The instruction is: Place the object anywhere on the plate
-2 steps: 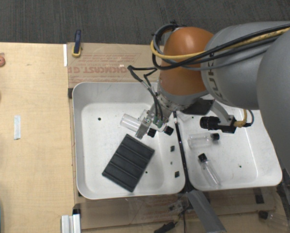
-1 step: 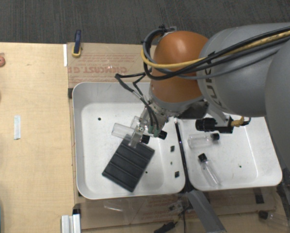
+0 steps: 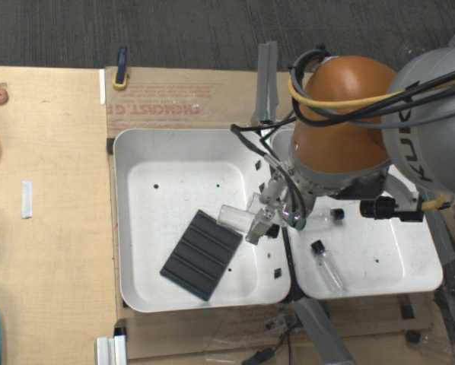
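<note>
At the far left the worktop [image 3: 52, 204] carries only small odds.

In the left bin [image 3: 136, 280] a dark ribbed plate [image 3: 202, 255] lies flat and turned at a slant, toward about five o'clock of the bin's middle. Just beside its upper right corner, at about two o'clock from it, lies a clear, pale object [image 3: 233, 217], small and glassy; its exact form is hard to tell.

The hand [image 3: 264, 223] hangs close at the right of this object. Whether its fingers are open or hold anything one cannot tell.

To do the step well, the robot should probably confirm a firm hold first, then carry the object toward seven o'clock and set it down low over the plate's middle.

The right bin [image 3: 410, 280] holds a small clear tube [image 3: 326, 267].
</note>
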Tool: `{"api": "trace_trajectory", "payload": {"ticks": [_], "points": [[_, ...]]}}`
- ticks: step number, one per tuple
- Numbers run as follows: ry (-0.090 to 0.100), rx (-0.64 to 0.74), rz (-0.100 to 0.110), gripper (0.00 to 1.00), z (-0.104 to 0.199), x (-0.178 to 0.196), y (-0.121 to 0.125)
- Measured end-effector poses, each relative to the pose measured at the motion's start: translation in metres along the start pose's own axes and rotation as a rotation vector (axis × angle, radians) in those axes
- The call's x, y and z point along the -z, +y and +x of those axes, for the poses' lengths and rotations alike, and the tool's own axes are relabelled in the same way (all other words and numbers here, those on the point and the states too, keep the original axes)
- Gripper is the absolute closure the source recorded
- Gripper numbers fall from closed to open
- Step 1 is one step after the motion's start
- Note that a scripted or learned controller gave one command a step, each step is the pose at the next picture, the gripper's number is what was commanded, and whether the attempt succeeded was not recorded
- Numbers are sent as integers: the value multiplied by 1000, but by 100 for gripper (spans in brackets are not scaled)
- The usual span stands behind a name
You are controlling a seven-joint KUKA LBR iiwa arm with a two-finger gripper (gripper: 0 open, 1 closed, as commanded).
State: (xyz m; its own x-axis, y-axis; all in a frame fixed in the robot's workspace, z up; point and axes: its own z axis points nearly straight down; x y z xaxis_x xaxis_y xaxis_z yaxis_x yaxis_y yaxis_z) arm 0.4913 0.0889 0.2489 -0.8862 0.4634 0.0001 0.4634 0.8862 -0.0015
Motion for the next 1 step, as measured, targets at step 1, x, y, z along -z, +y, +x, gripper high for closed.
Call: {"api": "trace_trajectory", "payload": {"ticks": [1], "points": [[1, 135, 0, 100, -6, -57, 32]]}}
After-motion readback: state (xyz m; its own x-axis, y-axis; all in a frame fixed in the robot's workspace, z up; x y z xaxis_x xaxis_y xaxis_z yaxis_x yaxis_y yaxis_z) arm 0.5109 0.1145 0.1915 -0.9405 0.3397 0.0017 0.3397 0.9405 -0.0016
